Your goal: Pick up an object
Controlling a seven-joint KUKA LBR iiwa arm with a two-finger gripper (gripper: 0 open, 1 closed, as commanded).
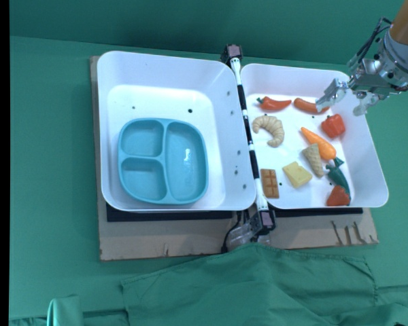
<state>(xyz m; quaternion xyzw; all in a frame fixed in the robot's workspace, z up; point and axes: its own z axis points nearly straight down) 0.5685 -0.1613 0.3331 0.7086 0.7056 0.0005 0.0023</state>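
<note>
My gripper (pixel 345 102) hangs over the far right part of the right bin (pixel 367 156), open, with nothing between its fingers. Just below it lies a red bell pepper (pixel 333 125). An orange sausage (pixel 304 104) sits by its left fingertip (pixel 328 98). Also in that bin are a red chili (pixel 274 103), a croissant (pixel 270 129), a carrot (pixel 317 141), a beige cone (pixel 315 159), a yellow cheese wedge (pixel 297 174), a brown bar (pixel 269 183), a green piece (pixel 338 175) and a red piece (pixel 338 196).
The left bin (pixel 122 73) holds a light blue divided plate (pixel 163 160). A black-and-white divider (pixel 248 131) runs between the bins. Green cloth (pixel 258 284) lies in front of the cardboard base (pixel 163 240).
</note>
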